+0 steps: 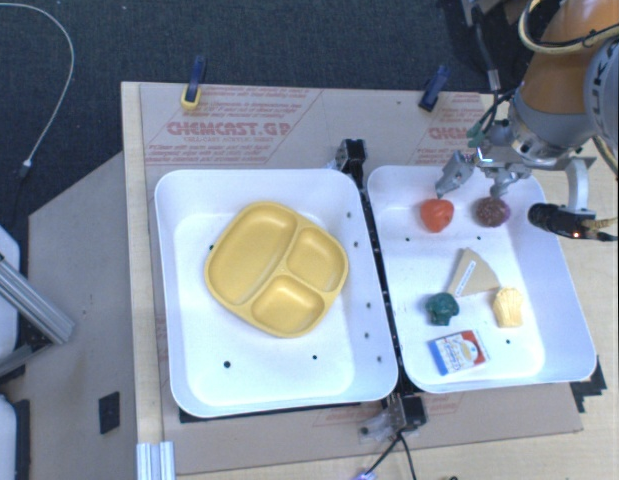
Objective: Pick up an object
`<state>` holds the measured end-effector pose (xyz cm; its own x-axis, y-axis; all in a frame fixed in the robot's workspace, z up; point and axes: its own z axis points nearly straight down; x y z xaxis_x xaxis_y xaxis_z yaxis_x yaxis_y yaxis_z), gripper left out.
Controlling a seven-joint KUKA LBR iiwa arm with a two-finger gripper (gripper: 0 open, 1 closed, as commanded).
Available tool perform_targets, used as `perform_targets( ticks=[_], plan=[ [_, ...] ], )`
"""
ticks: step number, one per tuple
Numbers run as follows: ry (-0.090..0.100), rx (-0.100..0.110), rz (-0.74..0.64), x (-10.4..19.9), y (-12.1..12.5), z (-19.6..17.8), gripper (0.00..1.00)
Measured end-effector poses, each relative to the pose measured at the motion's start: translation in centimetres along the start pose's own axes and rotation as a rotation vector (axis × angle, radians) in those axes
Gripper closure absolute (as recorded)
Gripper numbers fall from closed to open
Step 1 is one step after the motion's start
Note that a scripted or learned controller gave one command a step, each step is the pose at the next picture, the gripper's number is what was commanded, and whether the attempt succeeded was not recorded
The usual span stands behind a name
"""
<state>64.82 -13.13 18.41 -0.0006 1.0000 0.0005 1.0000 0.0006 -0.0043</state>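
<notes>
In the right bin (549, 363) lie a red tomato-like piece (436, 214), a dark brown round piece (491, 210), a tan wedge (471, 272), a green broccoli-like piece (442, 308), a yellow chunk (507, 307) and a small red, white and blue box (457, 351). My gripper (478, 179) hangs over the bin's far part, its fingers spread open above and between the red piece and the brown piece. One fingertip (452, 178) is just up from the red piece. Nothing sits between the fingers.
The left bin (189, 368) holds a yellow divided plate (276, 267). A black clamp (351, 155) sits between the bins at the far side. A yellow clip (192, 92) and a blue clip (433, 88) pin the cardboard sheet at the back. A black part (559, 219) with a red light juts over the right bin's rim.
</notes>
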Motion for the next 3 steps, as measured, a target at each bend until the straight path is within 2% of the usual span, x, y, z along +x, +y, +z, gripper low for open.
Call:
perform_targets(
  ticks=[1, 2, 3],
  plan=[
    [0.001, 0.004, 0.0, 0.7, -0.8, 5.8, 0.0],
    [0.0, 0.001, 0.0, 0.8, -0.9, 10.2, 0.0],
    [-0.001, -0.005, 0.001, 0.7, -0.7, 8.8, 1.0]
  ],
)
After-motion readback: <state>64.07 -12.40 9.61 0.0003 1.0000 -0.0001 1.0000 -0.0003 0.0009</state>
